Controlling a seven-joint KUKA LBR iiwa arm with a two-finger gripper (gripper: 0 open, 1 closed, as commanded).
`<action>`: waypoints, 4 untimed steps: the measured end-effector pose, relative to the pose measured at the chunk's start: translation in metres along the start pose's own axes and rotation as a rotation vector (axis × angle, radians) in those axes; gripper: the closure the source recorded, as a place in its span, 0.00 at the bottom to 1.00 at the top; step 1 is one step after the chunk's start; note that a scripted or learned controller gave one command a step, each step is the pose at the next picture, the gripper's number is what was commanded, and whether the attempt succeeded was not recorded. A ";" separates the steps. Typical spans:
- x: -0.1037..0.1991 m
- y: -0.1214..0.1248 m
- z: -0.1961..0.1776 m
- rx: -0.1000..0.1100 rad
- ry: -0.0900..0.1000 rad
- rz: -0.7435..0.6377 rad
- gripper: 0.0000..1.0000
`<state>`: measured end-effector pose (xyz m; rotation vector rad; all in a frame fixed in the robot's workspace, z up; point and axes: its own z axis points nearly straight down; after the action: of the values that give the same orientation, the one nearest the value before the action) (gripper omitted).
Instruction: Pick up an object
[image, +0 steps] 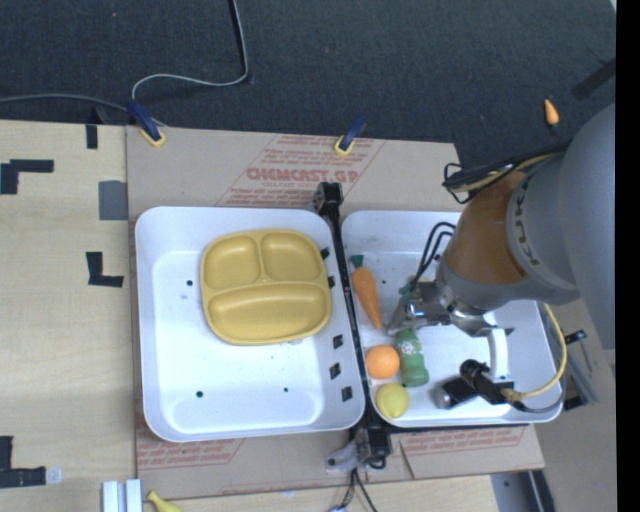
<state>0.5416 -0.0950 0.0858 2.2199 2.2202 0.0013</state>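
The arm reaches into the right bin (520, 415), with the claw (408, 318) low over a green item (411, 360); whether it is apart or together cannot be told. A carrot (366, 296) lies along that bin's left wall, an orange (382, 362) and lemon (392, 400) toward its near-left corner. The left bin (165, 330) holds a yellow tray (266, 285).

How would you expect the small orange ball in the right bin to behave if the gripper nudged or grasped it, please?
The orange ball looks round and smooth, so a nudge would probably roll it. It sits close to the yellow fruit and green bottle, which may stop it quickly. Its curved surface could slip from two fingers.
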 end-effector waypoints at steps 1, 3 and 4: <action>0.001 0.000 -0.009 0.001 0.001 0.000 1.00; 0.096 0.071 -0.159 0.002 0.001 -0.003 1.00; 0.096 0.071 -0.159 0.003 0.000 -0.002 0.00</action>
<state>0.6119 0.0009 0.2449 2.2194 2.2236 -0.0023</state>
